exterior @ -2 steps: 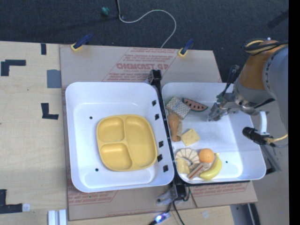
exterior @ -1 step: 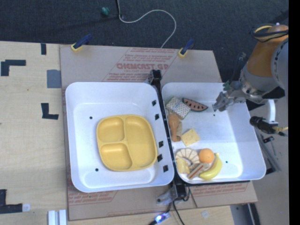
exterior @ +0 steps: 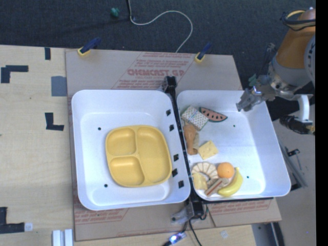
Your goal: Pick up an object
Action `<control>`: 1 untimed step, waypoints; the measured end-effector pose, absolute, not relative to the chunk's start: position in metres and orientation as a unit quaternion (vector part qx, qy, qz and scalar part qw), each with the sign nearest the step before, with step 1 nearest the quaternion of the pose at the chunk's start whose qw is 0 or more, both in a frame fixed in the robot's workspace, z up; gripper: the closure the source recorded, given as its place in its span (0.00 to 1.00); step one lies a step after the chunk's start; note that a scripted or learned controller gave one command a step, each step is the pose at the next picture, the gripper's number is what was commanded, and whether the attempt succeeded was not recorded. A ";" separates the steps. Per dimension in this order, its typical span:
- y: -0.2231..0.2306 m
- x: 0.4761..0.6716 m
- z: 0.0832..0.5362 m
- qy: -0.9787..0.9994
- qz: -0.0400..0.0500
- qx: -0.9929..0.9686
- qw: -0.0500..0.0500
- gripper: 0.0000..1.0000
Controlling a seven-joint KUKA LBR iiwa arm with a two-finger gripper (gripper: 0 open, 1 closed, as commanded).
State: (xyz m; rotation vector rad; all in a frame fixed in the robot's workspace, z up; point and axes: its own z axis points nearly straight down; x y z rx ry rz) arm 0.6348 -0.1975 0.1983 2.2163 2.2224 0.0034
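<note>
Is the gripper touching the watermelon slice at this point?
Apart. The camera view shows the gripper at the right bin's far edge, with bare white bin floor between it and the watermelon slice.

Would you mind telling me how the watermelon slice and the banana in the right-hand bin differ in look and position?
The watermelon slice is red with a dark rind, while the banana is plain yellow. The watermelon slice lies near the bin's far side, apart from its neighbours; the banana lies at the near edge, pressed against the orange. The watermelon slice is a flat wedge; the banana is a rounded curve. Both are toy foods lying in the right bin.
</note>
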 end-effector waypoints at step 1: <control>-0.197 0.636 0.226 0.708 0.001 0.706 0.001 1.00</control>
